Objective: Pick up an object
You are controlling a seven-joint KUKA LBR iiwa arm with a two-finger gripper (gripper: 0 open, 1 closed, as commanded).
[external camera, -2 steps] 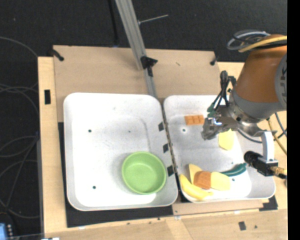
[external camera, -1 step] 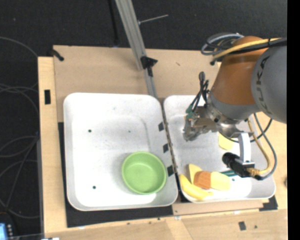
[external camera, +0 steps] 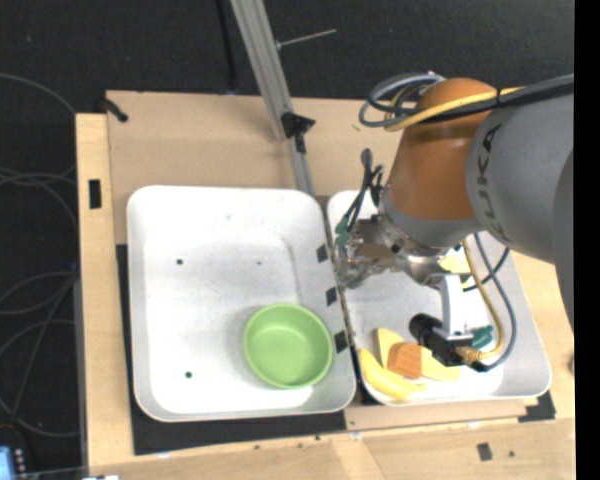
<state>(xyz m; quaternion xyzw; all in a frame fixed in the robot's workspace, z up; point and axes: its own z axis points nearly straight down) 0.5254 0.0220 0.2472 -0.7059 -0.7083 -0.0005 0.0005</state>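
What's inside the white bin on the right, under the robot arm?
A small orange block sits among yellow banana-like pieces at the near edge of the shallow white right bin. The grey and orange arm covers the rest.

bowl point(external camera: 288, 345) in left bin point(external camera: 180, 268), front-right corner | block point(external camera: 405, 359) in right bin point(external camera: 525, 373), front-left

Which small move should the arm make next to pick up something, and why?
Probably shift the gripper toward the small orange block resting among the yellow curved pieces at the near end of the right white bin. The gripper hangs over that bin's inner edge, not above any object.
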